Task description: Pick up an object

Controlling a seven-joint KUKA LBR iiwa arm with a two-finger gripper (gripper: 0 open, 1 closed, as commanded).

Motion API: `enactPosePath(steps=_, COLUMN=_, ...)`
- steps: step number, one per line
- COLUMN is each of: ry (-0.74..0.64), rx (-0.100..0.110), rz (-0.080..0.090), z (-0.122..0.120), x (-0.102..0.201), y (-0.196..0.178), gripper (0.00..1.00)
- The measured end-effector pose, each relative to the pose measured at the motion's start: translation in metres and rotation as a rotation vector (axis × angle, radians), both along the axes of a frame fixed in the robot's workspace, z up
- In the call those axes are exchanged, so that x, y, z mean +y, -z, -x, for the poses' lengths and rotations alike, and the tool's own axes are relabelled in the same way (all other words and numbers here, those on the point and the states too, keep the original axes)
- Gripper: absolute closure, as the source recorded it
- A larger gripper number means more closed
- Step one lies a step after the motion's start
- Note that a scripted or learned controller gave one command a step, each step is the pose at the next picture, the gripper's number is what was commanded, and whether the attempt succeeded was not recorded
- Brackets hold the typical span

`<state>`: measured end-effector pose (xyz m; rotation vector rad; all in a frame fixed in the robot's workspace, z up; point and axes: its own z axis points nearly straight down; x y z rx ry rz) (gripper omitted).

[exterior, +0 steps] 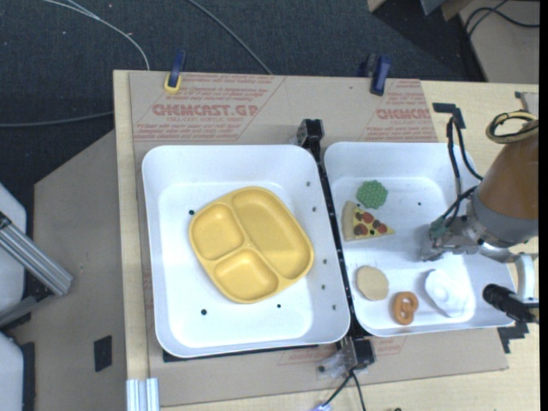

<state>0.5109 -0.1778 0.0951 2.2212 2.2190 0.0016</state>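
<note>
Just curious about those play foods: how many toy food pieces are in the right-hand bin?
5: broccoli at the back, pizza slice before it, cookie, pretzel, white piece in front. The arm may hide more.

Two bins are sitting side by side on the bench [257, 101], the left bin [163, 229] and the right bin [342, 229] touching along their inner edges. A divided plate [250, 243] is lying in the middle of the left bin, tilted a bit. In the right bin, a broccoli piece [372, 194] is sitting toward the back, with a pizza slice [365, 222] just in front of it. A cookie [372, 282] is lying nearer the front, a pretzel [404, 306] just right of it, and a cup-like thing [447, 290] further right. The arm [505, 199] is hanging over the right bin's right side, its gripper [432, 245] between pizza slice and cup-like thing.
</note>
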Motion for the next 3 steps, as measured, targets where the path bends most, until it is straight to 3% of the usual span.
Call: enactPosePath(steps=3, ry=-0.003, rx=-0.007, rz=0.003, z=-0.015, x=0.004, y=-0.175, gripper=1.00)
